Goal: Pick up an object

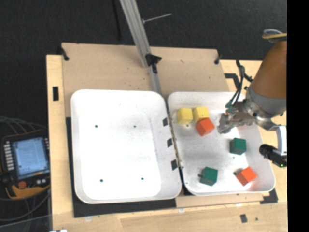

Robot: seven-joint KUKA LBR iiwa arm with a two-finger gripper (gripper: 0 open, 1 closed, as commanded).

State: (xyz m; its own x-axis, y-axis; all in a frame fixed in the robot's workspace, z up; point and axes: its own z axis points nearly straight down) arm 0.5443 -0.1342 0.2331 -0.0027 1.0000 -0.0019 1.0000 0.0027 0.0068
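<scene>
The right bin (190, 178) holds several small blocks. Two yellow blocks (185, 115) (201, 113) sit side by side near its far left, with an orange block (205, 126) just in front of them. A green block (237, 145) lies mid-right, another green block (208, 176) near the front, and a second orange block (246, 176) at the front right. My gripper (226, 123) hangs low over the bin, just right of the first orange block and above-left of the mid-right green one. Nothing shows between its tips.
The left bin (118, 146) lies beside the right one, with black clips (170, 142) along the shared edge. A slanted metal post (137, 28) rises behind the bins. A handheld pendant (26, 161) lies off the bench at the left.
</scene>
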